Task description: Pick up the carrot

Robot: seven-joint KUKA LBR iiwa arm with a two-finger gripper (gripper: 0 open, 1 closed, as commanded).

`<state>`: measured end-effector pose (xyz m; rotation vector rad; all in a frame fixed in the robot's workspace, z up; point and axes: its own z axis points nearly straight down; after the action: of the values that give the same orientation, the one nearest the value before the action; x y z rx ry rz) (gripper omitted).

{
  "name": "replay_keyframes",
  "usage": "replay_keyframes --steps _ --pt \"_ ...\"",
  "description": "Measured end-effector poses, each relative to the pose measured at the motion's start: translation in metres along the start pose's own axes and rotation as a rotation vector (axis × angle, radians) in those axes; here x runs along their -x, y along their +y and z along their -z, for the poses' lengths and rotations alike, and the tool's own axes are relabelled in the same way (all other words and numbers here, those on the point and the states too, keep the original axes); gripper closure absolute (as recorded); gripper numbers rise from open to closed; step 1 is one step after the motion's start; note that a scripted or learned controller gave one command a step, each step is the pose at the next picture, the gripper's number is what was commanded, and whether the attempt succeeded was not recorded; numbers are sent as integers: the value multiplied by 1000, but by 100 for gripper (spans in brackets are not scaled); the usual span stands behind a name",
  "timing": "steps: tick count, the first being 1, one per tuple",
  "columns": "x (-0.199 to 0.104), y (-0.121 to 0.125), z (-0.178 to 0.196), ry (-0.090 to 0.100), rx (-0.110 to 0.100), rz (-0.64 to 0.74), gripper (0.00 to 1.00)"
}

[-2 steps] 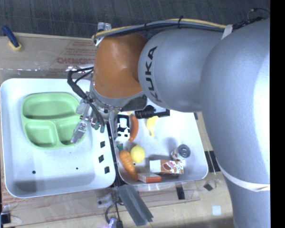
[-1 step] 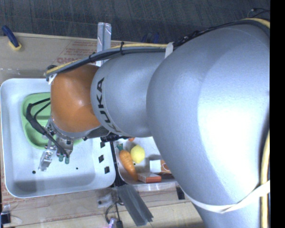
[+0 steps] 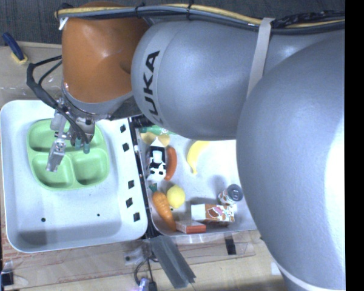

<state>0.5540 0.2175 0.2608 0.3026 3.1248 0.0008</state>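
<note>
Gripper (image 3: 65, 143) over the left bin (image 3: 24, 223) right now, hanging just above the green divided tray (image 3: 94, 168), and nothing sits between its fingers (image 3: 54, 156) — they look parted a little, one long pale finger angling down toward the tray's near-left compartment. So, empty-handed, and in the wrong bin for this job, I'd say.

Carrot (image 3: 163, 206) is across the divider, in the right bin (image 3: 246, 220), lying down near that bin's front-left corner. It's touching or all but touching the yellow lemon (image 3: 176, 195) on its far side, with a small red-and-white carton (image 3: 213, 213) just beyond and a flat red block (image 3: 190, 227) by its tip. Its long axis runs on a diagonal, stem end up-left toward the divider, tip down-right toward the front wall.

That's the relation to watch: from the gripper, the carrot lies to camera-right and toward the front edge, well apart, with the raised rims of both bins between them (the big grey arm (image 3: 230, 71) hides much of the right bin's far side, though the carrot itself is in clear sight). My read is the task has barely begun: the arm needs to cross over, then close across the carrot's short width, and the lemon crowding one side leaves little room for a finger there
</note>
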Motion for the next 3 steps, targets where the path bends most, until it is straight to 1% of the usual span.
replay_keyframes --steps 1,2,3 --pt "-3 -58 -48 3 -3 -82 0" --pt "-50 -9 -153 6 -5 -378 0" --pt "2 2 69 2 -3 -786 0"
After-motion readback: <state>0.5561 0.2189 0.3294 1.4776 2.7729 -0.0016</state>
